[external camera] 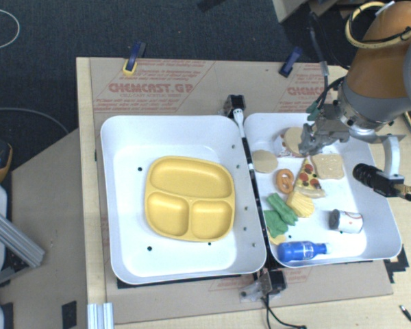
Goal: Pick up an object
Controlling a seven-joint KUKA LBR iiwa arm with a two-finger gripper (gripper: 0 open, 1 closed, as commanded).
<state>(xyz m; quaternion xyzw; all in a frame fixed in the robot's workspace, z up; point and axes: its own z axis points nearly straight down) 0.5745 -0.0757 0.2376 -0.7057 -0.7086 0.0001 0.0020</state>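
The tool point(309, 144) is hovering over the right bin's point(380, 214) far edge; its finger state is unclear. A pizza slice point(309, 179) is lying just nearward, pointing toward it.

Divided tray point(189, 197) in left bin point(116, 139); bottle point(301, 251), pretzel point(285, 179) in right bin point(377, 214).

The arm point(380, 60) is thick and round, with an orange band above a grey wrist ring. A yellow cable point(359, 19) loops at about 10 o'clock from the band. The small gripper point(314, 139) is dark grey metal.
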